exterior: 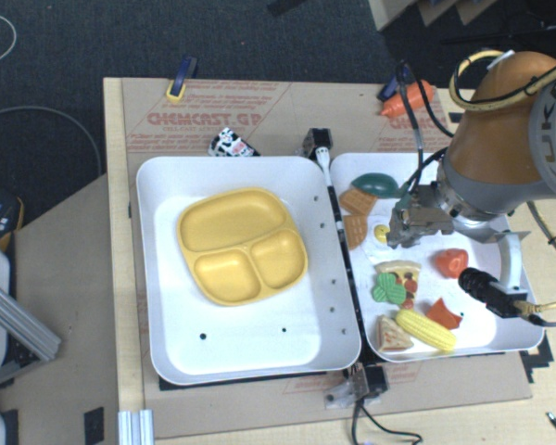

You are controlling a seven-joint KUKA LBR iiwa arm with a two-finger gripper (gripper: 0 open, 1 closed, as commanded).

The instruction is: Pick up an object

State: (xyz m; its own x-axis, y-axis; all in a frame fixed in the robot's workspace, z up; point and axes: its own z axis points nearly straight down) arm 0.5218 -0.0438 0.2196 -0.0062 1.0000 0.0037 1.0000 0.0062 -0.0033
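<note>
Risk of a miss: grey two-finger tool point(400, 233), grip state unreadable, hangs over right white bin point(517, 339) just beside small yellow toy piece point(381, 234), and crowded neighbours like tan bread-shaped toy point(357, 202) could get nudged.

Left bin point(167, 276): held a yellow divided plate point(243, 246).
Right bin point(500, 339): held toy foods, corn point(424, 329) near the front.
My gripper point(403, 232): hung over the right bin.

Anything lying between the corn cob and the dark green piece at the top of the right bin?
Yes, in the camera view: between the corn cob and the dark green piece lie a pizza slice and a green leafy toy.
</note>
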